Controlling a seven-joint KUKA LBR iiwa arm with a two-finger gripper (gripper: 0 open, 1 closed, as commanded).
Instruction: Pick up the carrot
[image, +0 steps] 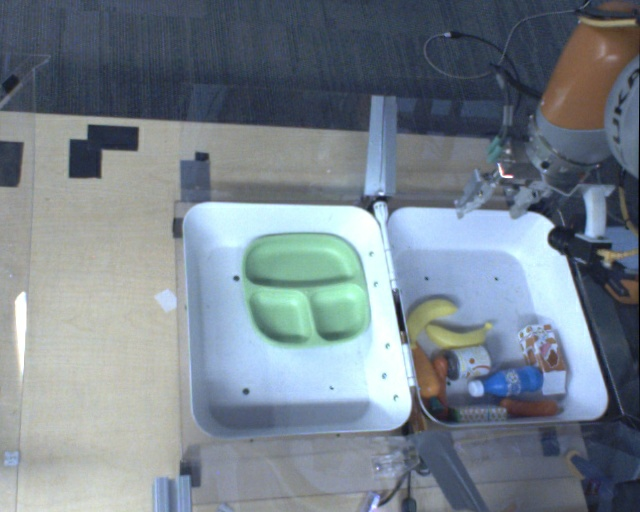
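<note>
The carrot (430, 377) is a short orange piece lying against the left wall of the right bin (470, 255), near its front corner, partly tucked under a small can (468, 362). My gripper (495, 203) hangs over the back rim of the right bin, far behind the carrot. Its two fingers (470, 202) stand apart, open, with nothing between them.
Around the carrot lie a banana (443, 320), a blue bottle (510, 383), a red-and-white packet (542, 350) and a long reddish item (530, 407). The left bin (215, 330) holds a green divided tray (306, 288). A metal divider (378, 150) runs behind the bins.
</note>
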